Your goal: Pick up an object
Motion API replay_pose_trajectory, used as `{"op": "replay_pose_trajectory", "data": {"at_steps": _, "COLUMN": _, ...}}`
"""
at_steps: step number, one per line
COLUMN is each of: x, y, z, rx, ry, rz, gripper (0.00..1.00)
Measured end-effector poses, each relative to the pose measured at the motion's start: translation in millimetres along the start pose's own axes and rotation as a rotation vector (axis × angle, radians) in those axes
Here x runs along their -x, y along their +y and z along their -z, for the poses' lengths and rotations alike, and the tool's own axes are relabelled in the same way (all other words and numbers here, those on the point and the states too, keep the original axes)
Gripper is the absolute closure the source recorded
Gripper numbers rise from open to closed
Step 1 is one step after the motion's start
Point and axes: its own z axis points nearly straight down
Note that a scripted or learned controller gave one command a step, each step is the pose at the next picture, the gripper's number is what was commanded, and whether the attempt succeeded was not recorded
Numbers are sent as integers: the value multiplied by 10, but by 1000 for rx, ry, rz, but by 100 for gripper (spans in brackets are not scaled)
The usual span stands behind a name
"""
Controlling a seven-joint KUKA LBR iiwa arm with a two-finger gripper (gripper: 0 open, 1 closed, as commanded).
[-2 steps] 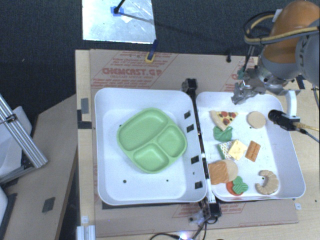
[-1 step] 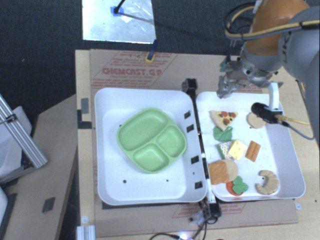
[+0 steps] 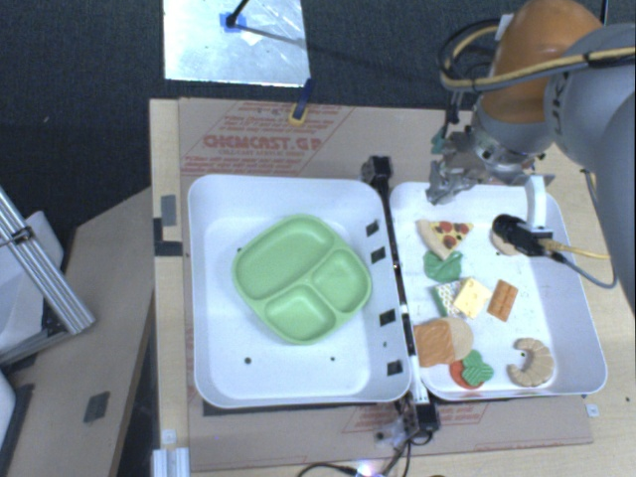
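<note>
Croissant (image 3: 530, 362): near corner of right bin (image 3: 581, 296).
Pizza slice (image 3: 444, 235): just below gripper (image 3: 444, 192).
Gripper: above bin's far edge; finger state unclear.

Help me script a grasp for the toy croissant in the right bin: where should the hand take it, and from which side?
Take the croissant across the thick middle of its arch, coming straight down from above. It lies flat near the right bin's front right corner, apart from the other toy foods, so the top is open. Its tapering, curled tips would probably slip, and the nearby bin wall likely rules out a side approach.
</note>
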Motion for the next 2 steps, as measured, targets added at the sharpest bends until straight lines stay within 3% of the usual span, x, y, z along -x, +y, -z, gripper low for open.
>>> {"op": "replay_pose_trajectory", "data": {"at_steps": 2, "x": 110, "y": -54, "z": 31, "rx": 0, "ry": 0, "rz": -6, "gripper": 100}}
